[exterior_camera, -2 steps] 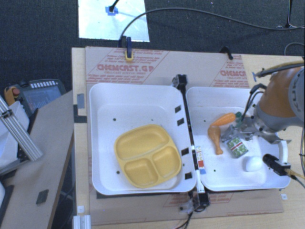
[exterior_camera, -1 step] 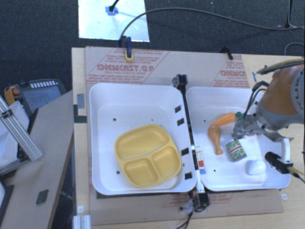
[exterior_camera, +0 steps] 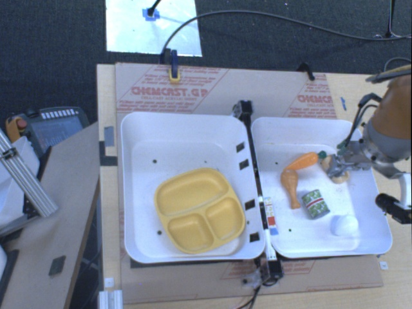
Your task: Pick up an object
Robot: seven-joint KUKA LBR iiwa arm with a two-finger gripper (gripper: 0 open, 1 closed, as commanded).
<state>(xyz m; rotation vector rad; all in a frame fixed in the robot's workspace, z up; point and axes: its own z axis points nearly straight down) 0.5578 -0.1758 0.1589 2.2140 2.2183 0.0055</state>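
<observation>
In the camera view, two shallow white bins are seen side by side on a bench (exterior_camera: 106,172) covered by a sheet printed with "CHEMCAST GP" (exterior_camera: 168,91) in red, the word being repeated, partly cut off, further right. The left bin (exterior_camera: 138,134) holds a yellow divided tray (exterior_camera: 199,209) with three compartments, lying flat near the bin's front. The right bin (exterior_camera: 370,230) holds an orange carrot-shaped toy (exterior_camera: 302,161) with a green tip, a tan drumstick-shaped piece (exterior_camera: 291,187) just below it, a small can (exterior_camera: 315,204) with a green and white label whose writing cannot be read, and a white rounded object (exterior_camera: 344,224) near the front right corner. The grey arm (exterior_camera: 389,124) with its orange band is seen reaching in from the right, and the hand (exterior_camera: 339,166) is lowered at the right bin's far right side, just beside the carrot's green tip, over a small tan object (exterior_camera: 340,176). Whether the hand is apart or together cannot be told, and nothing is clearly seen held in it.
</observation>
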